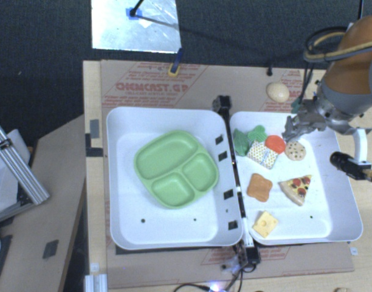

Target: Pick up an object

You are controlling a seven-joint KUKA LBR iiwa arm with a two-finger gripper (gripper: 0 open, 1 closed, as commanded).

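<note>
Dark backdrop behind, cardboard-covered tabletop (155, 81) below, and my gripper (293, 132) hangs over the right bin (347, 224), just above the cookie (295, 151) and red tomato piece (275, 143); whether it is clenched or released I cannot tell. I judge the cookie light, stiff toy plastic, best pinched across its edges. Crowding the cookie: a patterned block (262, 154) and green broccoli (248, 139) beyond the tomato, pizza slice (296, 189) below it.

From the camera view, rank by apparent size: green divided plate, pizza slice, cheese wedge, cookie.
Largest to smallest:
1. green divided plate, by far
2. pizza slice
3. cheese wedge, only slightly smaller than the pizza; unsure
4. cookie
</note>
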